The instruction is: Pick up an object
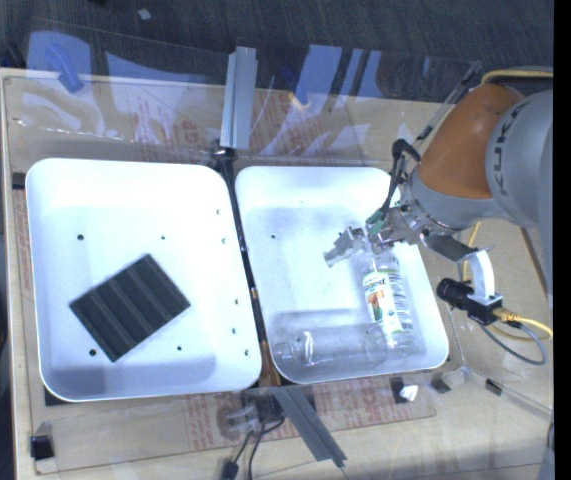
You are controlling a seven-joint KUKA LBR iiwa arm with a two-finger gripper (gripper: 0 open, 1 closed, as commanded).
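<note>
The arm (485, 158) comes in from the right side of the surface (365, 128). Its tool (350, 245) hangs over the right bin (265, 193), near the middle of it. I cannot tell if the tool is wide or narrow. A bottle (387, 303) with a white label lies by the right edge of this bin, just beside the tool and below it. I cannot tell if they touch. A clear bottle (330, 343) lies along the front edge of the same bin, and its end is close to the first bottle. In the left bin (55, 198), a flat dark pad (130, 306) lies tilted near the front left corner.
</note>
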